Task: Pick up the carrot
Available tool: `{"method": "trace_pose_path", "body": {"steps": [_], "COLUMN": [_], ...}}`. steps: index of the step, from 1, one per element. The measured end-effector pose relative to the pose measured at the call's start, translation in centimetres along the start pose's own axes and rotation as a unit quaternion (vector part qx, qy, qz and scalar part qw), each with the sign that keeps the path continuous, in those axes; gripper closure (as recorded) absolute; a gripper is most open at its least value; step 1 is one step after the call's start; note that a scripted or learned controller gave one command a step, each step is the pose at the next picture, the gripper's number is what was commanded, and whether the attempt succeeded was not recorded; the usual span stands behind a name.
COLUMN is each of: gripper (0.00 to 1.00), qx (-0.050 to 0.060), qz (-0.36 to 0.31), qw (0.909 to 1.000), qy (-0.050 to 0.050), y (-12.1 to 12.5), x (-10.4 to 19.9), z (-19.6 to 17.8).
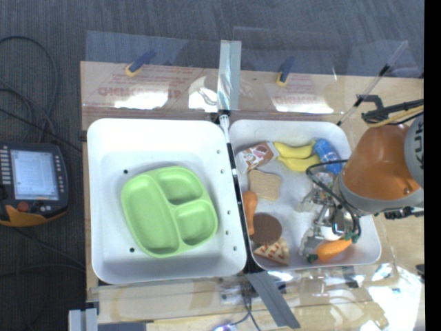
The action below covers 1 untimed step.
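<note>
- The grey arm with its orange band (pixel 379 161) is reaching in from the right and hanging over the right shallow white plastic bin (pixel 358 135).
- The two-finger gripper (pixel 318 236) is pointing down into that bin's near right corner, just beside the stubby orange carrot with a green tip (pixel 332 249).
- The carrot is lying on the bin floor, close to the front wall, tilted slightly with its green end toward the right.
- The metal fingers (pixel 310 241) are standing near the carrot's left end; whether they are apart or together is something I cannot tell, as cables and glinting metal are blurring that spot.
- The carrot does not look lifted: it seems to be resting on the floor, and nothing shows it sitting between the fingers, so I am judging the grasp as not yet made.
- As I read it, the approach is largely done, and the closing and the lift are what is left.
- Other things are sharing this bin: a yellow banana (pixel 295 154), a blue bottle-like item (pixel 327 152), a tan slice of bread (pixel 265 184), a brown round cookie (pixel 267 226), a pizza slice (pixel 271 252) and a second small orange piece (pixel 249 203) by the left wall.
- The light green divided plastic tray (pixel 169 209) is sitting in the left white bin (pixel 110 143), well apart from the work.
</note>
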State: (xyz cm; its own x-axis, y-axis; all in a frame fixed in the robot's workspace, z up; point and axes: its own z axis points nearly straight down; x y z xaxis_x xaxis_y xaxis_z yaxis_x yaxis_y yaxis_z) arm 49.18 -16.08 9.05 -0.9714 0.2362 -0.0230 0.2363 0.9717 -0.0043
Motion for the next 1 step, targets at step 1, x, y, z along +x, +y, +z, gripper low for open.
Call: {"method": "trace_pose_path", "body": {"steps": [1], "gripper": [0.0], "qx": [0.0], "qz": [0.0], "qw": [1.0], "qy": [0.0], "y": [0.0], "x": [0.0], "z": [0.0]}}
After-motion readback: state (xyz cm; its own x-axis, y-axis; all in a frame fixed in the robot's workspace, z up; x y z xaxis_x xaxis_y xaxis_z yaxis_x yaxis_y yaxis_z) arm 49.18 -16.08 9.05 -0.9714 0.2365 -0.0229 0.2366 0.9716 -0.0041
